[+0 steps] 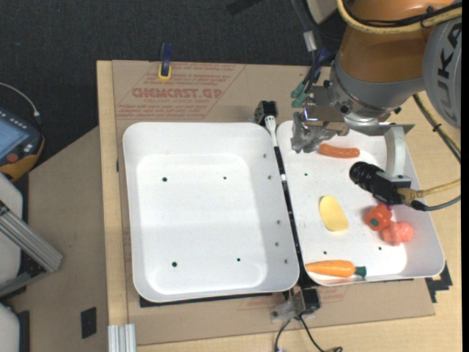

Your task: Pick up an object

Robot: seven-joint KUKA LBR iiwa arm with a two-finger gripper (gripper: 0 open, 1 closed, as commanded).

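Objects for picking all lie in the right-hand shallow white plastic bin point(421, 259); the left white bin point(146, 218) offers nothing. My jaws point(306, 139) hang near the small orange sausage-shaped toy point(338, 151), just left of it; how wide they stand I cannot tell. I should centre over it, then descend squarely.

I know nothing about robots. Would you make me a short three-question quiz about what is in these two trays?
1. True or false: the carrot lies in the left bin.
2. Which toy lies nearest the gripper? A) yellow piece B) orange sausage C) tomato
3. Fill in: the pink item touches the ____.

Key: 1 false, it lies in the right bin. 2 B. 3 tomato.
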